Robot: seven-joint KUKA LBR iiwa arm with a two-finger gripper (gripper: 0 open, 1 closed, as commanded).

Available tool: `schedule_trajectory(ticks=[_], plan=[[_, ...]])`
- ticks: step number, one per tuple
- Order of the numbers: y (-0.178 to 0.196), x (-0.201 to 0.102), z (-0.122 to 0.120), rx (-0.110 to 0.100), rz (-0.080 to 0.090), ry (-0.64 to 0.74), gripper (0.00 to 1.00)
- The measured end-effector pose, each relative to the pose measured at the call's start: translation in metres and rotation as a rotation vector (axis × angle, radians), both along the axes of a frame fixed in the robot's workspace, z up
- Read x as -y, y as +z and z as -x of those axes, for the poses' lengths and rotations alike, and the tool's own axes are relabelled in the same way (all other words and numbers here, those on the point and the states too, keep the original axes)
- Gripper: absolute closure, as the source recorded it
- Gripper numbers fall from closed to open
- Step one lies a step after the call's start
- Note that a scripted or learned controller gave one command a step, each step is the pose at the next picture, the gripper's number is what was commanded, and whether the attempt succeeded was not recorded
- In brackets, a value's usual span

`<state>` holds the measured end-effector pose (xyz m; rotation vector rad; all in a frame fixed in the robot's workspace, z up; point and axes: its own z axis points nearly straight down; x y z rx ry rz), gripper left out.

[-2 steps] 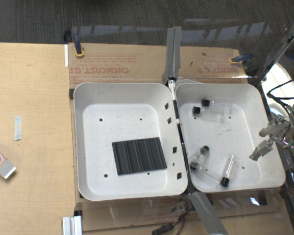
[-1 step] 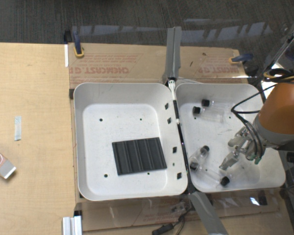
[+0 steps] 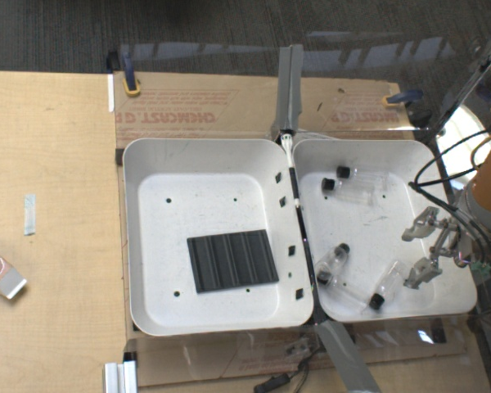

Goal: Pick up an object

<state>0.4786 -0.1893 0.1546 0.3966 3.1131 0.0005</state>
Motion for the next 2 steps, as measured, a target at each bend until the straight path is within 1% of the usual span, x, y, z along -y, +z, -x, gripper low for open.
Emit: schedule_trajectory(ticks=[1,2], plan=[[0.114,0.033,-0.001,0.001,0.0,0.071,0.0],[0.06,0.032,0.0,-0.002,-0.001,0.132,0.0]])
